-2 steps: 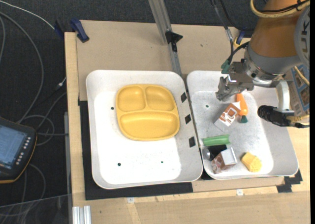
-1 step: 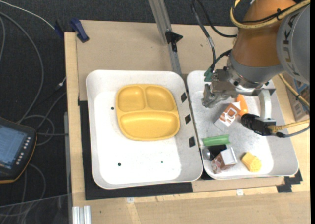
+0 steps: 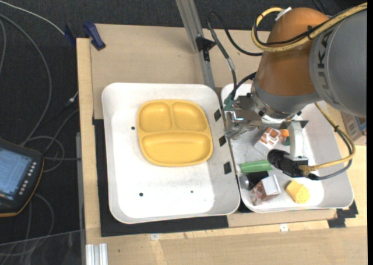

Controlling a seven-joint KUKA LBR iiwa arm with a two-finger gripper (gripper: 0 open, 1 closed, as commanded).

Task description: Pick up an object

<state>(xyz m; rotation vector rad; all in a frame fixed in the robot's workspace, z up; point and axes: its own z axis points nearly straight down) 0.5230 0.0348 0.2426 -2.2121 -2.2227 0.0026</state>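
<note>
One pair of jaws: low at the end of the arm (image 3: 291, 66), over the view's-left rim of the right bin (image 3: 326, 205), just beside the gap between the two bins. Whether they are released or clenched I cannot tell, because the metal parts run together here. No item can be made out in them.
Nearest item: a green bar (image 3: 255, 166) lies flat on the right bin's floor, near the jaws, toward the near edge and a little to the view's right.
Bar's long axis: roughly across the view, almost parallel to the bin's near rim, with its view's-left end close to the bin wall.
Second item: a small orange-and-white box (image 3: 270, 137) sits to the view's right of the jaws, between them and the bar, partly under the wrist.
Farther items: a brown-and-white box (image 3: 267, 189) lies beyond the bar near the front rim, and a yellow lump (image 3: 297, 191) sits just beside it to the view's right.
Left bin (image 3: 175, 197): holds a yellow divided plate (image 3: 173, 131), well apart from the jaws across both rims.
Worktop (image 3: 145, 48): bare wood around the bins.
Deciding relation: as I judge it, the bar is the likeliest pick, so the jaws would shift toward the near edge and close across its short width.
Risk: the bar's end is crowded against the bin wall.
</note>
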